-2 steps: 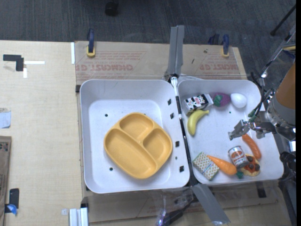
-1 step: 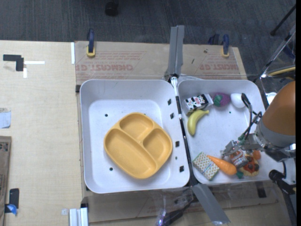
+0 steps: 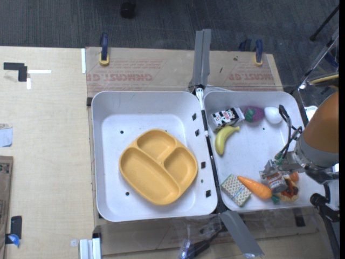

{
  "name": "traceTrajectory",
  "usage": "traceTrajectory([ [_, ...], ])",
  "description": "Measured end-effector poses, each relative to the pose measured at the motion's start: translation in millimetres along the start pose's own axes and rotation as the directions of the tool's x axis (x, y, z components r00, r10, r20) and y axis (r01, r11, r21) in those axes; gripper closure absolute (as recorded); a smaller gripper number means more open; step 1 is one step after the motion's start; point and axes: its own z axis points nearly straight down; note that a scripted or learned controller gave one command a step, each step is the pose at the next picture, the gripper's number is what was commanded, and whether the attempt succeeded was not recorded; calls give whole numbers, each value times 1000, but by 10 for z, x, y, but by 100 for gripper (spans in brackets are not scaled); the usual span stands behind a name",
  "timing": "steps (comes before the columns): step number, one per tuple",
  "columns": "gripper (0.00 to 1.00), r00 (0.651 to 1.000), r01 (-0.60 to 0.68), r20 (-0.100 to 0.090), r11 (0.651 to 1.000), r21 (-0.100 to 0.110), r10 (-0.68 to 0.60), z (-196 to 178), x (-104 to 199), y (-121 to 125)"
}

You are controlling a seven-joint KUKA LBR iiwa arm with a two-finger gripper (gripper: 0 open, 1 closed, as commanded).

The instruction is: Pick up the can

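White right bin (image 3: 253, 94), near-right corner: location of the task item.

- Can (image 3: 281, 185): judged to be the red-and-white labelled object lying low among orange clutter, directly under the gripper (image 3: 276, 170); identity is not certain at this size.
- Gripper: lowered over that cluster, arm (image 3: 323, 128) reaching in from the right. How far it is open cannot be told, and nothing is seen held.
- Carrot (image 3: 254, 186): just left of the can, apparently touching the cluster.
- Checkered packet (image 3: 235, 190): left of the carrot, near edge.
- Banana (image 3: 225, 137): farther off, by the bin's left wall.
- Yellow divided plate (image 3: 158, 166): in the left bin (image 3: 108, 144), well apart.

Risks, as judged:
- Crowding may let the grip close on the carrot or the orange pieces instead.
- A can on its side could roll or squirt out of a pinch.
- The bin's right wall is near and could block the descent.
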Motion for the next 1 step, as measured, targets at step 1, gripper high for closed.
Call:
traceTrajectory([
  [1, 100, 987, 159, 2, 987, -1, -159, -911, 898, 75],
])
